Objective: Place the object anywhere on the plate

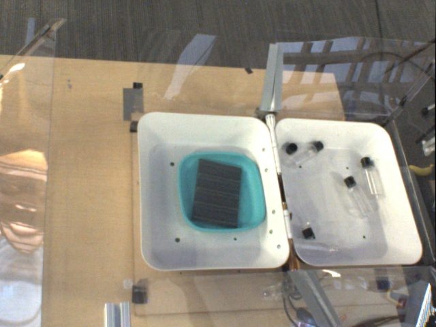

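On the wooden table [82, 237], two shallow white bins sit side by side, their inner edges touching; the left white bin [157, 244] holds a square turquoise plate [255, 203] near its middle, and a dark grey ribbed rectangular block [217, 193] lies flat on that plate, slightly tilted and within its rim. The right white bin [402, 244] holds several small clear plastic vials with black caps [371, 176] scattered well apart, some near its upper left corner, one near its lower left and others toward the right. Nothing here lets me tell how far the gripper is open or whether it has hold of anything.
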